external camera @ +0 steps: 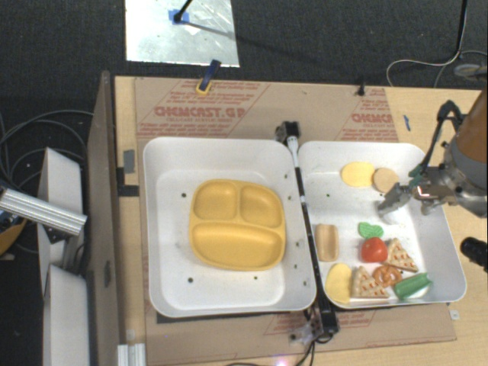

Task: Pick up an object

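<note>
Left edge: you see a white box [65, 204] with a grey bar [42, 210] across it, both cut off by the frame, beside loose cables [30, 132] on the dark floor.
Top: a shiny sheet [183, 21] lies on the floor beyond the bench; you cannot make out what the blue bit on it is.
Bench: brown board [229, 105] with red lettering, partly covered by the bins.
Left bin [164, 227]: it holds a yellow tray [232, 223] with three compartments, nothing in them.
Divider: a dark strip [301, 197] runs between the bins; its near end is a blur of small parts.
Right bin [442, 273]: your pick candidates all sit here.
Far items: a yellow disc [357, 174] touches a tan disc [385, 179].
Middle: a bun [327, 242] lies near the divider, apart from the rest.
Near cluster: green leaf [370, 229], tomato [374, 249], two pizza wedges [400, 256], a pretzel [386, 274], a green pod [412, 286] and a yellow piece [339, 280], packed so closely that their edges overlap and you cannot separate them cleanly.
Gripper [396, 199]: it hangs low over the right bin, just right of the tan disc; its fingers look parted, with nothing between them, though the tips blur against the white floor.
Arm [465, 158]: it comes in from the right, cut off by the frame, and hides part of the bin's far right wall.
</note>
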Action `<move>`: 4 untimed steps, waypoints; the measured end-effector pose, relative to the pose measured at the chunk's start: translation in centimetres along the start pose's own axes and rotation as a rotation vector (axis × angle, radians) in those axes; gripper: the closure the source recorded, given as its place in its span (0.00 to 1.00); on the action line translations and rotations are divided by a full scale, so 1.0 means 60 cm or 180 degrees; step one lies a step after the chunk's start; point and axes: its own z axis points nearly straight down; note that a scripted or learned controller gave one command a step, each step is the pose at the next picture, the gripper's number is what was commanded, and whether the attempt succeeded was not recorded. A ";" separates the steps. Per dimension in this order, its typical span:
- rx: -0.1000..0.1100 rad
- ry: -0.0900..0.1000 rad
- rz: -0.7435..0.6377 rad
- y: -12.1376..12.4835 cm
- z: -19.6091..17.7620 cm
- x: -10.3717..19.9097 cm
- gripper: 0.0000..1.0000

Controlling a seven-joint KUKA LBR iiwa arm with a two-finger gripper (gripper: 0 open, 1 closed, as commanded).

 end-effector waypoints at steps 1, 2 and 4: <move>0.0030 0.0004 0.0005 0.056 0.279 -0.027 0.00; 0.0009 0.0003 0.0017 -0.020 0.297 -0.036 0.00; -0.0046 -0.0001 -0.0031 0.078 0.072 0.074 1.00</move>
